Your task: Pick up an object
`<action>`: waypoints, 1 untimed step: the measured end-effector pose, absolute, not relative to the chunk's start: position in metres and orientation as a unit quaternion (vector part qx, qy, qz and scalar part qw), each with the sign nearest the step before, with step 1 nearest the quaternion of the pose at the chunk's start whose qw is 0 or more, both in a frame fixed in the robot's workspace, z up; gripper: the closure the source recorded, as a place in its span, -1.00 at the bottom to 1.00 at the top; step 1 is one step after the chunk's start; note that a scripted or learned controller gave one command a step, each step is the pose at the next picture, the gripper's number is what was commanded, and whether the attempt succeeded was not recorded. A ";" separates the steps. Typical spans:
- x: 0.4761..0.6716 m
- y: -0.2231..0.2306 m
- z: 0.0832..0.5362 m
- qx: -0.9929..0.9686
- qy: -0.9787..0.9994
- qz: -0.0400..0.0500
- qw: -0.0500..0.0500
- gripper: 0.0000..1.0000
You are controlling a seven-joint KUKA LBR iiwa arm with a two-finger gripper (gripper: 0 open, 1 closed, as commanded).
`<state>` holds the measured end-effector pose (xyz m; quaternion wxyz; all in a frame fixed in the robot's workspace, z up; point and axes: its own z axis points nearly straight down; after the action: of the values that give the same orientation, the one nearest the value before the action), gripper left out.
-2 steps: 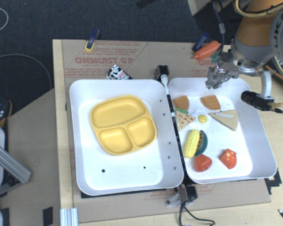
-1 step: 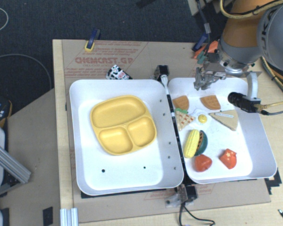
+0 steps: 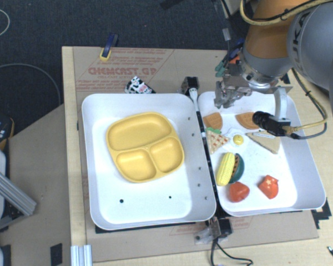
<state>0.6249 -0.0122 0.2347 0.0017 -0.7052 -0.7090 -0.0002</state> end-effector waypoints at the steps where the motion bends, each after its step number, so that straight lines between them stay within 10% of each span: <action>1: 0.625 -0.015 0.214 -0.707 -0.707 0.002 0.002 1.00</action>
<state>0.6247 -0.0151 0.2142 0.0016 -0.7072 -0.7070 0.0016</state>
